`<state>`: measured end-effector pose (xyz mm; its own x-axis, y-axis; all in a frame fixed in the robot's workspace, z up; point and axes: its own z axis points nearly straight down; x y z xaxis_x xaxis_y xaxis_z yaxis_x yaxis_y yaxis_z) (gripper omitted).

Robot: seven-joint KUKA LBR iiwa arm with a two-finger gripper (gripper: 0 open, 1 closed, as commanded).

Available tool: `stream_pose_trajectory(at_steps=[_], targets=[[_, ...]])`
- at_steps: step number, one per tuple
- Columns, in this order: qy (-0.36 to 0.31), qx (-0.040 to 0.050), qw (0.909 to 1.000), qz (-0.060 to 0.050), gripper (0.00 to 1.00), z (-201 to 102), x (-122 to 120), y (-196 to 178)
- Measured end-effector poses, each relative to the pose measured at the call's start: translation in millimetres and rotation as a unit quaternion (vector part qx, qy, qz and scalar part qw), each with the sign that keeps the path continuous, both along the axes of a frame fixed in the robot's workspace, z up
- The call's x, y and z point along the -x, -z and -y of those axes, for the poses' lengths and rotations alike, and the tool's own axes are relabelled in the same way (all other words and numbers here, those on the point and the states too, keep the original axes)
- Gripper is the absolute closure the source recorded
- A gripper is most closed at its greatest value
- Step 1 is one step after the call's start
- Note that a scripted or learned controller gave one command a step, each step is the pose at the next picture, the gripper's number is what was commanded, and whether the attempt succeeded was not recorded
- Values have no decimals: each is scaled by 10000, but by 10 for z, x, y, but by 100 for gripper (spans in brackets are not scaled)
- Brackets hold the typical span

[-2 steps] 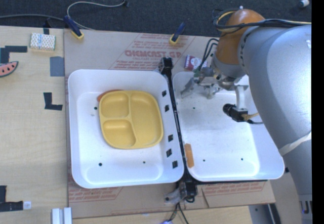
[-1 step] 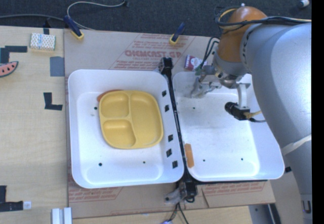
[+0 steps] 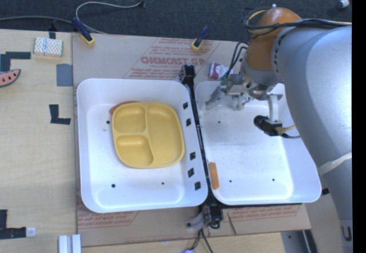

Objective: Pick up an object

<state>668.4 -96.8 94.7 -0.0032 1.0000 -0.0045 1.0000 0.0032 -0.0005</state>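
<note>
A yellow divided plate (image 3: 147, 134) lies in the left bin (image 3: 94, 189), covering most of a reddish thing whose edge (image 3: 118, 107) peeks out at its upper left. A small orange piece (image 3: 213, 175) rests against the left wall of the right bin (image 3: 286, 189). My gripper (image 3: 227, 95) hangs low over the far left part of the right bin, below the orange wrist band (image 3: 269, 40). It is well apart from the orange piece and the plate. Nothing shows between its fingers.
A black divider with clips (image 3: 193, 132) runs between the bins. A small packet (image 3: 216, 70) lies on the cardboard behind the right bin. Yellow clamps (image 3: 200, 39) and a cable (image 3: 108, 5) sit at the back. My arm's grey body (image 3: 320, 86) overhangs the right bin's right side.
</note>
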Motion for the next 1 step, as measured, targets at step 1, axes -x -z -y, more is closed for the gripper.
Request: stream_pose_trajectory(at_steps=[1], targets=[[-5, 11, 10000, -5, 100, 1, 1, -97]])
